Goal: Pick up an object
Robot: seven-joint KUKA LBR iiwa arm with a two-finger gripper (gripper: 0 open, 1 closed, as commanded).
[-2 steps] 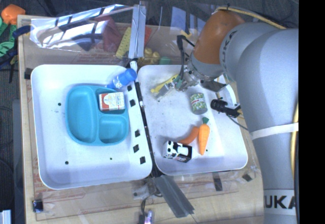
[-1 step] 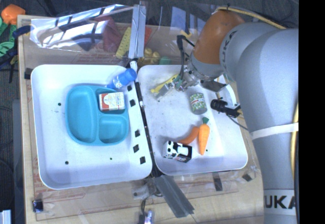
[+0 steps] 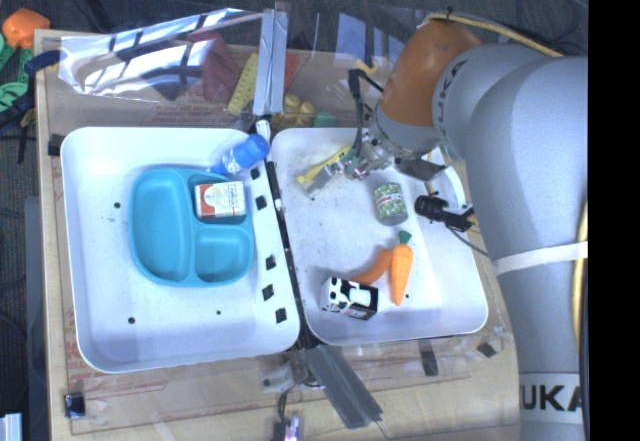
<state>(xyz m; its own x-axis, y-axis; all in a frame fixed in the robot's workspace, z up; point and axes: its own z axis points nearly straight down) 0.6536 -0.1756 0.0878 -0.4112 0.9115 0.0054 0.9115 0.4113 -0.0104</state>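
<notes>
Nothing is picked up yet, by my read; every object I can see lies in a bin, so the whole grab is left to do.

Nearest us in the right bin [image 3: 455, 314], a small black-and-white cow toy [image 3: 349, 297] sits by the near rim. Just beyond it, a carrot [image 3: 400, 267] stands on end with its green top pointing far, and a second orange piece [image 3: 374, 269] curves against its left side. Further back, a little green-labelled jar [image 3: 388, 201] lies alone, near the black fitting on the arm.

Over in the left bin [image 3: 95, 229], a blue divided tray [image 3: 170, 229] holds a small red-and-white carton [image 3: 220, 199] in its far right compartment. A blue bottle [image 3: 243, 153] rests at the far right corner.

At the far end of the right bin, the gripper [image 3: 352, 162] hangs low beside a yellow object [image 3: 322, 172]. Whether its tool is apart or together, I cannot tell.
</notes>
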